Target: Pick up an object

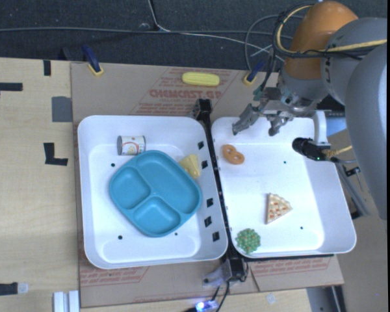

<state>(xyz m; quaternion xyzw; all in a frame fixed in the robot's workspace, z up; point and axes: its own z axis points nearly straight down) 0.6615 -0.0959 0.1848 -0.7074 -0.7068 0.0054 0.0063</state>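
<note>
Cardboard sheeting covers the middle of your counter (26,194), with pale wood showing along its left side and dark carpet beyond the far edge. Two white bins sit side by side on the cardboard, touching along a black divider strip.

Look at the left bin (94,239) first: a blue divided tray (155,192) lies tilted across its middle, a small can (131,145) lies on its side near the far left corner of the bin, and a pale yellow piece (192,166) rests just beside the tray against the bin's right wall.

Your right bin (325,213) holds three loose things, well apart from each other: a small brown pretzel-shaped ring (233,154) near its far left corner, a wedge like a pizza slice (277,208) around the middle, and a green leafy clump (248,240) close to the near edge.

Your gripper (255,125) hangs over the far edge of the right bin, its two fingers spread apart with nothing between them. The ring lies just below and to the left of the left fingertip, not touching it. The orange band and grey arm rise behind it toward the right edge of the counter.

A yellow banana-like item (200,79) lies on the cardboard beyond the bins, near the far edge, with a blue and yellow clamp (91,61) at the cardboard's far left corner.
</note>
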